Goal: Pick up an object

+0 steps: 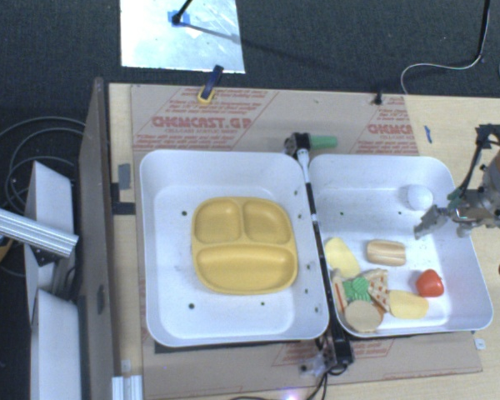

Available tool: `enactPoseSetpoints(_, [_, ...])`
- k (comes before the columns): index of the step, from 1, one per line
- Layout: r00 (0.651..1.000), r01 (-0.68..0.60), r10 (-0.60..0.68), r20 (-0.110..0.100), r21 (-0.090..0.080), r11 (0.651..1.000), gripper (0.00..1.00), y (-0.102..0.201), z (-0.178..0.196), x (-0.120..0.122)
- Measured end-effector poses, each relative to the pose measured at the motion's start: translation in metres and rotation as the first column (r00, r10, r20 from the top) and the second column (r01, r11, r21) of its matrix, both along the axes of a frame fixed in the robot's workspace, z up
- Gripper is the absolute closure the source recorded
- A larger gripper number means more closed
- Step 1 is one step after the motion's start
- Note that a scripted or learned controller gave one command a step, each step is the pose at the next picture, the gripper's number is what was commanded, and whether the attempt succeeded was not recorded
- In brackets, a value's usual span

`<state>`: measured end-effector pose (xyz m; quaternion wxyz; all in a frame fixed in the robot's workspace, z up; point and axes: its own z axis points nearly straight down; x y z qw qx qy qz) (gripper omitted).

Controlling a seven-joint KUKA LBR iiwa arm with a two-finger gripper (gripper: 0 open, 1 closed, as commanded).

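My gripper [443, 226] hangs over the right part of the right bin [462, 261], reaching in from the right edge. Its fingers stand open with nothing between them. A white ball [417, 197] lies just up and left of the fingertips. Toy foods sit below the gripper in the bin's near half: a tan bun [386, 252], a red tomato-like piece [430, 283], a yellow lemon shape [408, 305], a pale yellow piece [342, 257], a green piece [358, 288] and a round tan biscuit [363, 316].
The left bin [167, 223] holds a yellow divided plate [243, 245]. A black divider [312, 223] runs between the bins. Cables lie on the floor at the left, and a shiny sheet [182, 23] lies beyond the bench.
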<state>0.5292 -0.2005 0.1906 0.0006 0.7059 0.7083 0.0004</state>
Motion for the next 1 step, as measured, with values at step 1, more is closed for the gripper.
enactPoseSetpoints(1, [1.000,0.004,-0.004,-0.004,0.002,1.000,0.00,-0.0062,-0.0506,-0.0259])
